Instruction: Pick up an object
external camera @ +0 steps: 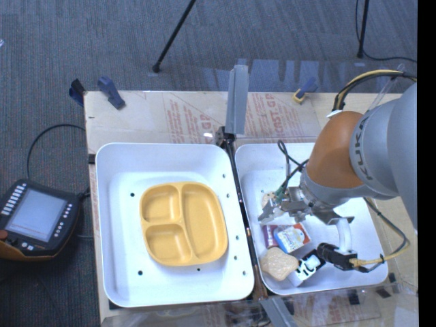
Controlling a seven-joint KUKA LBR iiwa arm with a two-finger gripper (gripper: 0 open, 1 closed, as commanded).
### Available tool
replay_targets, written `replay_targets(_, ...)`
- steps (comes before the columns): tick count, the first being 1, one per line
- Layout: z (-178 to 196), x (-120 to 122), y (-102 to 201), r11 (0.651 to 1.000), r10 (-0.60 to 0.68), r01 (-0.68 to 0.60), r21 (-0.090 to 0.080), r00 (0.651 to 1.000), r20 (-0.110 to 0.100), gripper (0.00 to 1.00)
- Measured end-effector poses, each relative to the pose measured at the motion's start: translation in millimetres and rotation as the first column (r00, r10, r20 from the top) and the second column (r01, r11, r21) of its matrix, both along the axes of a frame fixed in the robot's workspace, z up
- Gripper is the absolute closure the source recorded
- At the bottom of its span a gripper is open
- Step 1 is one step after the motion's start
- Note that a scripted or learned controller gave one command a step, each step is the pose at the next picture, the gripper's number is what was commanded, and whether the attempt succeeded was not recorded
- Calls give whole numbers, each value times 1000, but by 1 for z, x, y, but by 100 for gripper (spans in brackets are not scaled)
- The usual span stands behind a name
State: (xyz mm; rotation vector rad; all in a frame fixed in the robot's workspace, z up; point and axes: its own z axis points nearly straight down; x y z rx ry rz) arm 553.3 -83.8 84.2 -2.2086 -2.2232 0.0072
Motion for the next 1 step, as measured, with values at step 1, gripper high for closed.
replay_targets(1, 1, -47, -6, 1000, 2, -2, 0, 1000, 1, 0)
